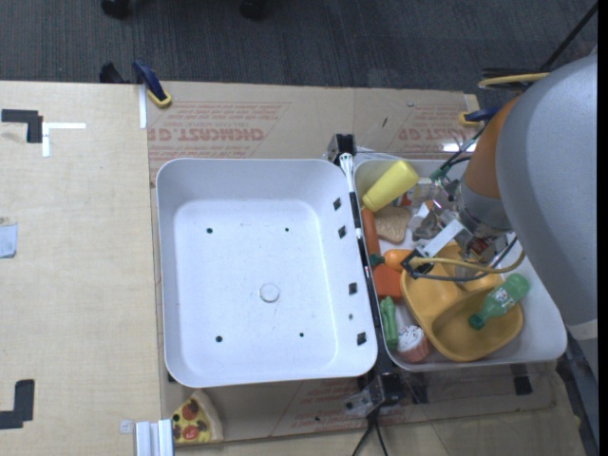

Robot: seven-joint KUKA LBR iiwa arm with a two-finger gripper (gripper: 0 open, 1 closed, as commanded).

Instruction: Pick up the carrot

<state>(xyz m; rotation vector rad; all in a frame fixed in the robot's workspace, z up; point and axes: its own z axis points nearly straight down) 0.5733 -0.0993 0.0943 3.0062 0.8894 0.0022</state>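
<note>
The arm (pixel 551 169) reaches in from the right and hangs over the right bin (pixel 546 335), its grey bulk and orange band covering the bin's far right corner. The jaws (pixel 439 228) sit low among the clutter near the middle of that bin; whether they are open or closed cannot be told, since cables and the wrist hide them, and nothing can be seen held in them. The carrot (pixel 384 275) lies in the right bin against its left wall, an orange piece just left of the yellow bowl (pixel 456 316) and apart from the jaws. A green bottle (pixel 499 302) lies tilted across the bowl's right rim. A yellow cylinder (pixel 389 184) rests at the bin's far end, with a slice of bread (pixel 392 224) just below it. A green piece (pixel 388 316) lies along the left wall below the carrot, and a small white and red thing (pixel 411 338) sits beside it at the near end. The left bin (pixel 180 283) stands touching the right one. On the worktop (pixel 66 283), a toy pizza slice (pixel 193 421) lies near the left bin's near corner.
</note>
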